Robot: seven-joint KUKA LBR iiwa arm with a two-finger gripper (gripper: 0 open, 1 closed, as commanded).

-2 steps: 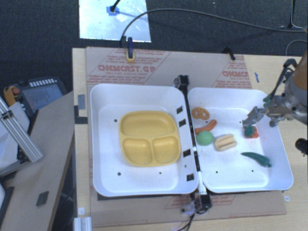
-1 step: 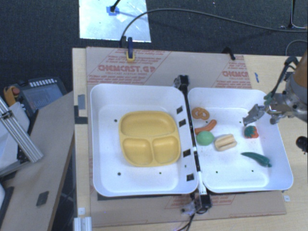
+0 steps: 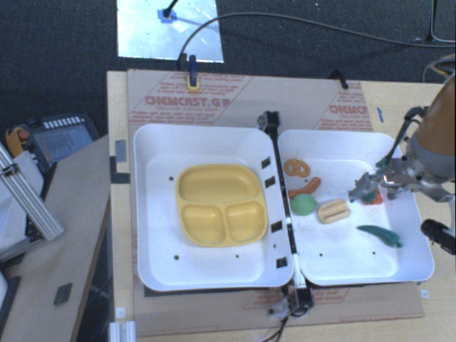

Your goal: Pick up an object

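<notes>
My gripper [image 3: 365, 189] hangs low over the right bin [image 3: 410, 262], near its right wall. A small red-orange object [image 3: 374, 198] lies right beside its tip, partly hidden by it. Left of the gripper lie a tan bread roll [image 3: 333, 210], a green ball [image 3: 304, 204], an orange sausage-shaped piece [image 3: 305, 187] and a brown pretzel [image 3: 297, 167]. A dark green pepper [image 3: 381, 235] rests nearer the front of the bin.
The left bin [image 3: 153, 262] holds a yellow three-compartment tray [image 3: 219, 204]. A black divider with clips [image 3: 279, 191] runs between the bins. The grey arm [image 3: 434, 148] comes in from the right, over the right bin's edge.
</notes>
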